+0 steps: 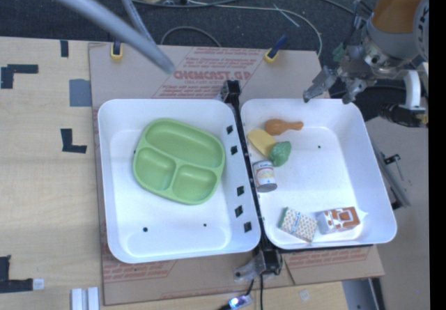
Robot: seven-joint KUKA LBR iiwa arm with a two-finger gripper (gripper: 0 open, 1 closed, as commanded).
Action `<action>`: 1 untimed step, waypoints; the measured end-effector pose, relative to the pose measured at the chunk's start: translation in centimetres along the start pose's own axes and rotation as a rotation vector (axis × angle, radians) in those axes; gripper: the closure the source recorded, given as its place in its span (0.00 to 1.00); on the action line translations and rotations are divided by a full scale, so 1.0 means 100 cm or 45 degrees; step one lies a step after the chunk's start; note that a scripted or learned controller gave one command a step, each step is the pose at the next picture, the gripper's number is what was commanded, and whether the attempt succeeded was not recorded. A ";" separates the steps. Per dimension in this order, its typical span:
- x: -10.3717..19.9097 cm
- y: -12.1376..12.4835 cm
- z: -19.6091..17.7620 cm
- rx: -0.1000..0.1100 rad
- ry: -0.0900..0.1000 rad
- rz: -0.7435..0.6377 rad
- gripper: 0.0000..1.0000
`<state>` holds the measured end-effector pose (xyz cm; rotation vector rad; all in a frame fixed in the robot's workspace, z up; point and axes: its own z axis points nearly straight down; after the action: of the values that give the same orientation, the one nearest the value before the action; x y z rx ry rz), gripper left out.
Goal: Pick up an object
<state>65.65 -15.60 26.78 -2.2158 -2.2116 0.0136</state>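
Observation:
The right bin (pixel 348 162) holds several small items. An orange drumstick-shaped toy (pixel 282 125), a yellow wedge (pixel 260 141) and a green lump (pixel 280 153) cluster near its left wall. Just below them stands a small can (pixel 265 176). A patterned packet (pixel 298 224) and an orange-and-white carton (pixel 339 219) lie at the near edge. My gripper (pixel 327 95) hangs over the bin's far rim, up and to the right of the toys. It is open, with nothing between its fingers.
A green divided plate (pixel 180 161) lies in the left bin (pixel 118 218). A black clip strip (pixel 240 162) runs between the bins. A grey pole (pixel 83 2) crosses the top left, and cables lie on the dark floor behind the bench.

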 end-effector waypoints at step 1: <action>0.000 0.002 -0.008 -0.016 -0.003 -0.004 0.00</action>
<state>65.86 -15.55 27.57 -2.2196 -2.2226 0.0022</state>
